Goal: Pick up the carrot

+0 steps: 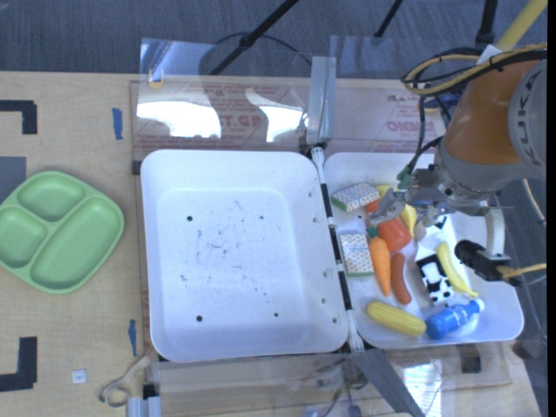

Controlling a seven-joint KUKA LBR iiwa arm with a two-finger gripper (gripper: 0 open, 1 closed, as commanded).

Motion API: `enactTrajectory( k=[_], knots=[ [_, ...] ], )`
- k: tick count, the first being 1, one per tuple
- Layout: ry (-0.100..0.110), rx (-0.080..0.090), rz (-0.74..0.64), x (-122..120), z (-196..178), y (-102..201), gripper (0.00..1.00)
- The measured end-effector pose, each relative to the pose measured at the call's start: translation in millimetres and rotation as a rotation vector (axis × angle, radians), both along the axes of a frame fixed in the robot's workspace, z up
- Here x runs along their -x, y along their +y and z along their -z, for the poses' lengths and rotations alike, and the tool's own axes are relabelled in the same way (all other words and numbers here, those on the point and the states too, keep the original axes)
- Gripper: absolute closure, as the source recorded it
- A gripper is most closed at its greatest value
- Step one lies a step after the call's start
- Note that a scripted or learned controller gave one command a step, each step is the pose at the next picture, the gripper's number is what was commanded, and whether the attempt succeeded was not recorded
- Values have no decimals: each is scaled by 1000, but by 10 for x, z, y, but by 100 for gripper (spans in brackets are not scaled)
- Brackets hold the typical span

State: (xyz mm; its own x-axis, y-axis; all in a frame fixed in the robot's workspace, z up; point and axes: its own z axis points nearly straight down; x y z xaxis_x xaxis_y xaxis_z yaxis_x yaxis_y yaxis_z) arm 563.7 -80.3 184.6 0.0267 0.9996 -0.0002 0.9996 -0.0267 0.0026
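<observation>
The carrot is orange and tapered. It lies lengthwise in the middle of the right bin, between a patterned packet and a red-orange sausage-shaped piece. My gripper hangs over the far part of this bin, just beyond the carrot's thick end, above a small orange-red item. Its fingers are spread open, and I see nothing held between them.
The right bin also holds a corn cob, a blue bottle, a banana, a black-and-white toy and two packets. The left bin adjoins it. A green divided plate sits far left.
</observation>
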Motion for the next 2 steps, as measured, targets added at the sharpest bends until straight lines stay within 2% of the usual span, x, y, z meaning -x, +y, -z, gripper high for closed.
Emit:
enactTrajectory(
  k=[1, 2],
  knots=[
    [0, 0, 0, 0, 0, -1, 0],
    [5, -2, -143, 638, 5, 384, 0]
  ],
)
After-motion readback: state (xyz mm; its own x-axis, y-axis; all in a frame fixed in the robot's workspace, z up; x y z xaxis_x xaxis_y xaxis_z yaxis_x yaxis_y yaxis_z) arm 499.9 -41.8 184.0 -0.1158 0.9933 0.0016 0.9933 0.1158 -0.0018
